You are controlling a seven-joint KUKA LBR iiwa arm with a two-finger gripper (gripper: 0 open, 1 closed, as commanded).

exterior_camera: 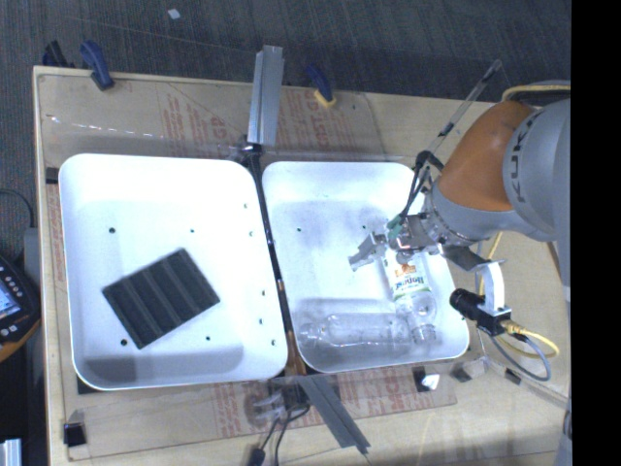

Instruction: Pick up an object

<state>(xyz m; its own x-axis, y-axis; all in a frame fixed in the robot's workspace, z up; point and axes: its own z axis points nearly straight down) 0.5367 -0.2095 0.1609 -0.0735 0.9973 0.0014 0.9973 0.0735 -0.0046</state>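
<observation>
We found the gripper (393, 248) low in the right bin (320, 187), and we could not tell how its jaws stood. The small labelled bottle (411, 284) lay just below it toward the bin's near edge, long axis running away from the wrist; a clear bottle (364, 331) lay crosswise beyond (harder to see). A black ridged pad (160, 296) sat in the left bin (97, 187), well apart.

We see our 1 grey arm (529, 178), orange band above the wrist, reaching in from the right, its gripper (374, 250) lowered.
</observation>
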